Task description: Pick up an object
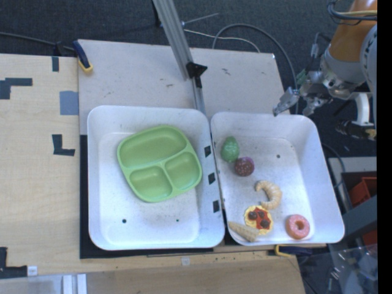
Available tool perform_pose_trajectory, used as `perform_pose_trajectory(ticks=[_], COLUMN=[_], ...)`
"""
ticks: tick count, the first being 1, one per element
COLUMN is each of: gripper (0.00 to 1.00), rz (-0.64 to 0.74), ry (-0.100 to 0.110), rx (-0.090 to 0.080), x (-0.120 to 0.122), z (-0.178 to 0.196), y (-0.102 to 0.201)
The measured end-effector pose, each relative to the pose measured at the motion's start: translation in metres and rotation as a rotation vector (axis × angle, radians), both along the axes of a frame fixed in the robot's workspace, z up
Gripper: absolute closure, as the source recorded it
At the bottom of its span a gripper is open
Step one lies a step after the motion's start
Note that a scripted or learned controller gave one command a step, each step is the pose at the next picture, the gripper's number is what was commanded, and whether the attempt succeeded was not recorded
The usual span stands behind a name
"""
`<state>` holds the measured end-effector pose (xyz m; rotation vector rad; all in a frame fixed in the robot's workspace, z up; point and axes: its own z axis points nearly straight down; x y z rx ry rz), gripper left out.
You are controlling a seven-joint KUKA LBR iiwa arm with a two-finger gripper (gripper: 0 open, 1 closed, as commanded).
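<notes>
The end effector [295,102] hangs above the right white shallow bin's [318,158] one o'clock corner, its two fingers spread and pinching nothing. Well apart at seven o'clock lie a green rounded toy [230,149] and a dark red ball [244,166]. Toward six o'clock sits a pink ring doughnut [298,226].

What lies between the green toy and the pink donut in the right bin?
In the camera view, the dark red ball and the croissant lie between the green toy and the pink donut.
</notes>
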<state>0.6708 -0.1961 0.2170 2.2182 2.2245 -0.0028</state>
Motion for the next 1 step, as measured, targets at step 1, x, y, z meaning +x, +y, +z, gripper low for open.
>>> perform_pose_trajectory(ticks=[1], gripper=[0.00], rz=[0.000], ry=[0.000], rx=[0.000], x=[-0.0001], z=[0.0000], y=[-0.0001])
